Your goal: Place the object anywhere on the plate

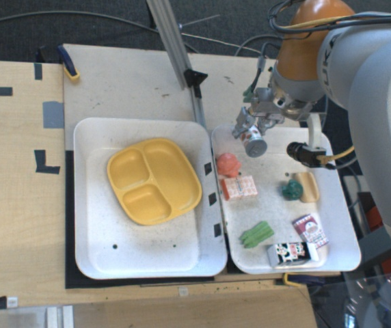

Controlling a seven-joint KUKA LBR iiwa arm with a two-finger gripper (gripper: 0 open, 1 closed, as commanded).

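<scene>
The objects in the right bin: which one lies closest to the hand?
The pink-red lump lies closest to the hand, just below and left of it. The green piece and the black-and-white box sit far down by the near rim.

- One fixed camera is looking down at a slant from above the bench (18,183).
- It is taking in both white bins: left bin (89,251), right bin (342,251).
- The arm (359,60) is entering from the right.

Yellow plate (154,180) fills left bin (86,251); gripper (249,134) hangs over right bin (346,251).
</scene>
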